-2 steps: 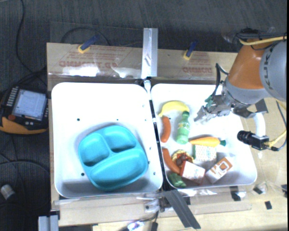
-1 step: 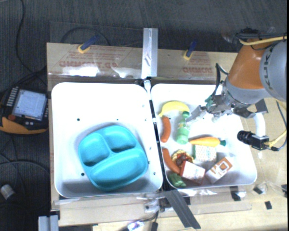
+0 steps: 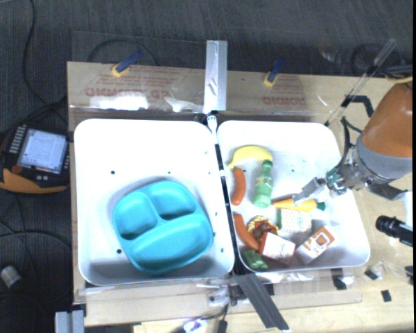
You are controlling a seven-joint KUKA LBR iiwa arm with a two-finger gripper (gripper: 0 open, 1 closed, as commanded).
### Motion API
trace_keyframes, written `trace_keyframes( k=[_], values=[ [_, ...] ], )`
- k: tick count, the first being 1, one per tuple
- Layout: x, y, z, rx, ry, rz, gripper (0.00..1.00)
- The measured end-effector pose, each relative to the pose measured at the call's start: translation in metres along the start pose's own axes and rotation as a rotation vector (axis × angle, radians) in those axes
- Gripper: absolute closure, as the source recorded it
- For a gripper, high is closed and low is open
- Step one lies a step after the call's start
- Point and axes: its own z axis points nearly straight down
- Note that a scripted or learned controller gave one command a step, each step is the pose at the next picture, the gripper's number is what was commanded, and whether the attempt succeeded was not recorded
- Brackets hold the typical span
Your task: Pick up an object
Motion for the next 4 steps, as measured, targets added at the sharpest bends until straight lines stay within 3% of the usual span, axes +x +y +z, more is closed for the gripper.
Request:
trace_keyframes(
  k=[1, 2, 3, 4],
  values=[
    [0.002, 0.000, 0.069, -0.021, -0.010, -0.072, 0.00],
    [0.017, 0.040, 0.080, -0.026, -0.019, -0.062, 0.00],
    [0.016, 0.040, 0.073, -0.024, -0.021, -0.062, 1.00],
    [0.016, 0.040, 0.073, -0.024, -0.020, -0.062, 0.00]
  ],
)
